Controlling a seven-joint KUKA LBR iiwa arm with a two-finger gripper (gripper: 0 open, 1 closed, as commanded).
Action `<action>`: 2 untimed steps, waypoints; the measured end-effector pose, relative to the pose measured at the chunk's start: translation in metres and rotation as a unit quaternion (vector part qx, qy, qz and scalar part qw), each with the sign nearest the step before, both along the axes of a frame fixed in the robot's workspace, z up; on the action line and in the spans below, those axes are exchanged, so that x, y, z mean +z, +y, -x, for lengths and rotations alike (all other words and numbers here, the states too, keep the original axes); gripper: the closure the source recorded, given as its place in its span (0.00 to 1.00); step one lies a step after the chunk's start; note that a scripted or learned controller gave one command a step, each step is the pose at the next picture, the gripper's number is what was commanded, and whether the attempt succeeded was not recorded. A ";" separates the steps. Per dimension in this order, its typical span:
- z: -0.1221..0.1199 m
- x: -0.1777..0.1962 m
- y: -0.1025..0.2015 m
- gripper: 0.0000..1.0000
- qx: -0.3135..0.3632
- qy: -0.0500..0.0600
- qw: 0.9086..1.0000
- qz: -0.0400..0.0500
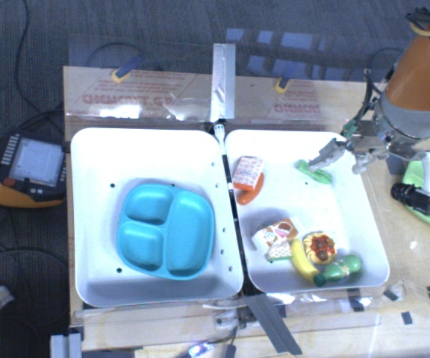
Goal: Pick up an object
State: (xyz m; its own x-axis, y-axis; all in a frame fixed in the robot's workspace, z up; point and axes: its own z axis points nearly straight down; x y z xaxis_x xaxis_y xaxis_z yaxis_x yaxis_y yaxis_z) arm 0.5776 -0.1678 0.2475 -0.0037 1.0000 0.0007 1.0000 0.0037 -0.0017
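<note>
You have two shallow white bins side by side on the worktop point(349, 99). The left bin point(88, 200) holds a blue divided plate point(166, 228), which sits a little toward six o'clock of that bin's centre. The right bin point(364, 215) carries everything you could pick. At about eleven o'clock in it, close to the wall the bins share, lies a small packet with a red and white label point(248, 171), resting on an orange piece point(248, 192) that shows below it. Toward six o'clock there is a cluster: a small printed carton point(276, 237) on the nine o'clock side, a yellow banana point(301, 259) just beside it, a round red and yellow item point(320, 247) touching the banana, and a green item point(340, 269) at the cluster's four o'clock edge, near the bin's front wall. At about one o'clock in the right bin a flat green piece point(313, 172) lies on the floor of the bin. The arm point(413, 80) comes in from three o'clock, and the gripper point(334, 155) hangs right over that green piece, its pale fingers point(324, 156) pointing toward nine o'clock and down. You cannot tell from here how far apart the fingers stand, nor whether they touch the green piece. Outside the bins, at nine o'clock of the worktop, a handheld control unit with a screen point(28, 168) lies on the dark floor point(125, 13).
</note>
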 end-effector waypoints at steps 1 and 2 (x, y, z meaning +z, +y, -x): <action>-0.044 -0.060 0.012 0.00 -0.038 0.000 0.999 0.000; -0.088 -0.151 -0.039 0.00 -0.014 0.003 1.000 -0.002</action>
State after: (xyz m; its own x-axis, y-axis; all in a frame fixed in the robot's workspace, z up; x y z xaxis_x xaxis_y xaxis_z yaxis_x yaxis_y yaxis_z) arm 0.6657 -0.2064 0.0969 0.0253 0.9997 0.0045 0.9997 -0.0253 -0.0073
